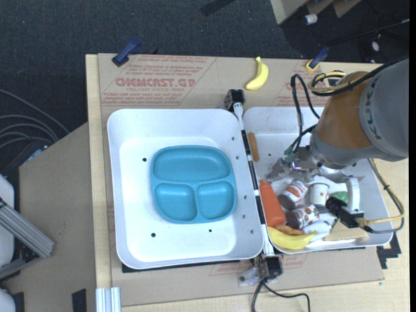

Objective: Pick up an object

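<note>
Dark carpet is surrounding a cardboard-topped bench [195,83] seen from above at a slant, with cables trailing across the floor. Two shallow white bins are sitting side by side on the bench. Taking the left bin [123,194] as the landmark: a blue divided plate [192,182] is lying flat in its middle, with three compartments. Behind the landmark bin, on the bare cardboard, a small yellow banana [257,75] is lying by itself. Just right of the landmark bin, touching its edge, the right bin [273,119] is holding a cluster of small objects toward its near end: an orange carrot [272,205] lying along the shared wall, a second yellow banana [294,240] at the near edge, and small cans [311,199] packed between them. The grey arm [364,119] with its orange band is reaching in from the far right and bending down over that cluster. The gripper [296,168] is hanging just above the cans, and whether it is open or closed cannot be told from this angle.
</note>
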Tool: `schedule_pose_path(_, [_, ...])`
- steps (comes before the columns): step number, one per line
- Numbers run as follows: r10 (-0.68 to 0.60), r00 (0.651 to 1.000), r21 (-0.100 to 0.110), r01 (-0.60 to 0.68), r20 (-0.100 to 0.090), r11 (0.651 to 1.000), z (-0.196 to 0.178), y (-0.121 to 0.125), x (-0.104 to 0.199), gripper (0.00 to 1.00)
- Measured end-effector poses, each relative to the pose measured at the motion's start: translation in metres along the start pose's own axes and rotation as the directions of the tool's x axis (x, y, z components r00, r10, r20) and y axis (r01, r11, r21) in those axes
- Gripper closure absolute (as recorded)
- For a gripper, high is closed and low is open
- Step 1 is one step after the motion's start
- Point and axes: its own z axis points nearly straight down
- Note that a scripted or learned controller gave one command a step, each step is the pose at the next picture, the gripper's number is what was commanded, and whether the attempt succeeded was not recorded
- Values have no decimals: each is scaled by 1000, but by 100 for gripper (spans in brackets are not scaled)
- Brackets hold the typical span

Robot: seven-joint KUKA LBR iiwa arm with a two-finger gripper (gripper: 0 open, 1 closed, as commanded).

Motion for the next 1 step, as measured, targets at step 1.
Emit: schedule_pose_path(1, [-1, 1000, -3, 1, 1, 1000, -1, 72, 5, 0])
